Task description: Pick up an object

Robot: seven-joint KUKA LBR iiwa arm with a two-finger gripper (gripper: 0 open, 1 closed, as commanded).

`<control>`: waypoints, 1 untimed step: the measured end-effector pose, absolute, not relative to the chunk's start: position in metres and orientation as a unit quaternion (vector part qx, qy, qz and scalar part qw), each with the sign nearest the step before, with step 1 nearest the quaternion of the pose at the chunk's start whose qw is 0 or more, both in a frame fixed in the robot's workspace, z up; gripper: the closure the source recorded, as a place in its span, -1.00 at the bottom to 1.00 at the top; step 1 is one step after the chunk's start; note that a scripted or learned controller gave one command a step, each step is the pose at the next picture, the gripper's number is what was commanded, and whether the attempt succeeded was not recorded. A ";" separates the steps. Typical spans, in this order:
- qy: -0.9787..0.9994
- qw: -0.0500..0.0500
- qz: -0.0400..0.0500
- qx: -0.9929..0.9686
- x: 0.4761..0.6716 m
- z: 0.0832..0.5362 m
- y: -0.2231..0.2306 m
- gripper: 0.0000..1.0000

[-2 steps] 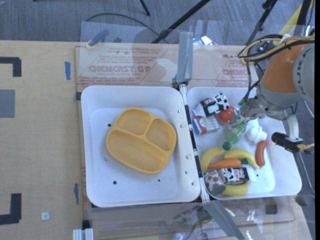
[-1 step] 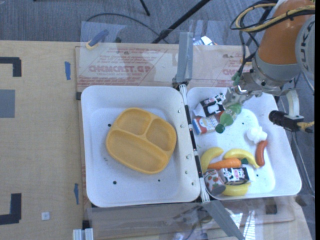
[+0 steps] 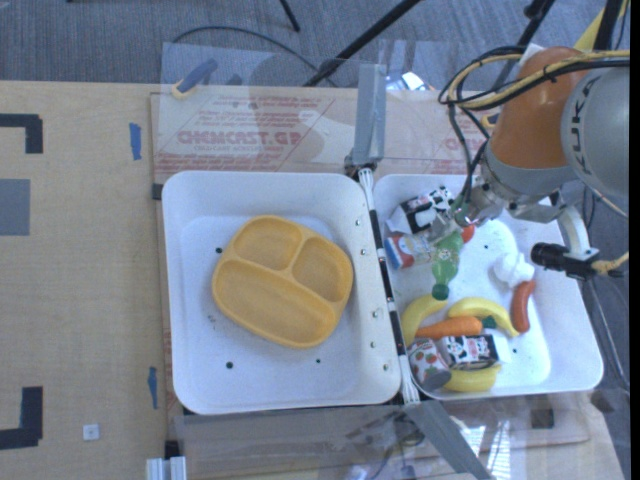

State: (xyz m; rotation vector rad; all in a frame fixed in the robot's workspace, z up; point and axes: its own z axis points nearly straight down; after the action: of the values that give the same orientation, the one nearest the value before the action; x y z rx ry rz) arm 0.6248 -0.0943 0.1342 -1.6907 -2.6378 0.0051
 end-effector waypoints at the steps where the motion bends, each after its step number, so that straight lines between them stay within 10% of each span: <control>1: -0.849 0.003 0.001 -0.529 0.599 0.182 -0.047 1.00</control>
State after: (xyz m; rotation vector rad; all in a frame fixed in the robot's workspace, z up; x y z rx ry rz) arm 0.5989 -0.0468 0.1819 -1.6589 -2.6601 0.0045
